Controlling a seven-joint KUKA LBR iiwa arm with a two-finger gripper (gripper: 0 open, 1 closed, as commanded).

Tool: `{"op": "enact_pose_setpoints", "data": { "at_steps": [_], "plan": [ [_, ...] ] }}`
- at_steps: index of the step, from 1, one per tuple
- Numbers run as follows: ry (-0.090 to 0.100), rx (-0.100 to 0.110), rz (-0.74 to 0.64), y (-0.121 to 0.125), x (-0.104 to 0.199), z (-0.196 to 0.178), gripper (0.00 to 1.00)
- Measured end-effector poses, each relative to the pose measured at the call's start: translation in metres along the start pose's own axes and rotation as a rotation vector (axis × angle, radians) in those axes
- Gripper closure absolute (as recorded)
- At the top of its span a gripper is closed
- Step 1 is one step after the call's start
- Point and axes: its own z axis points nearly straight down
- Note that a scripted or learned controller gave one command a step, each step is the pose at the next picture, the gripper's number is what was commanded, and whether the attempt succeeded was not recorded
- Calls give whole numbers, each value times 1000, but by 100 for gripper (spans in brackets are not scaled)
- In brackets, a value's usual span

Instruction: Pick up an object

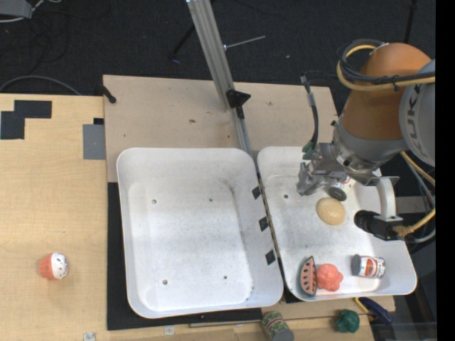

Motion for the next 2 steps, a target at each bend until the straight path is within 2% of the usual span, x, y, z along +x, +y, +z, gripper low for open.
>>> {"op": "enact_pose_setpoints", "data": {
  "at_steps": [1, 2],
  "plan": [
    [0, 2, 0, -6, 54, 2, 100],
    [-2, 0, 1, 8, 100, 11, 100]
  ]
}}
